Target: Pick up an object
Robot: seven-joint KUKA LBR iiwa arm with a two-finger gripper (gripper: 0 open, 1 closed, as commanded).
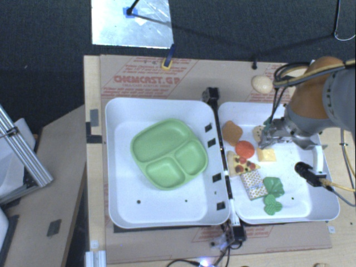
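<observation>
Tool [271, 133] low in right bin [320, 204], grip unreadable, crowded by tomato [245, 149], cheese [267, 156], pizza slice [242, 164]

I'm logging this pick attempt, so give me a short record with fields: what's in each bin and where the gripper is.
left bin: green divided tray
right bin: brown bread-like piece, red round piece, pizza slice, yellow cheese square, patterned packet, green leafy pieces
gripper: low over the right bin's far part, beside the cheese square
held item: none seen between the fingers
</observation>
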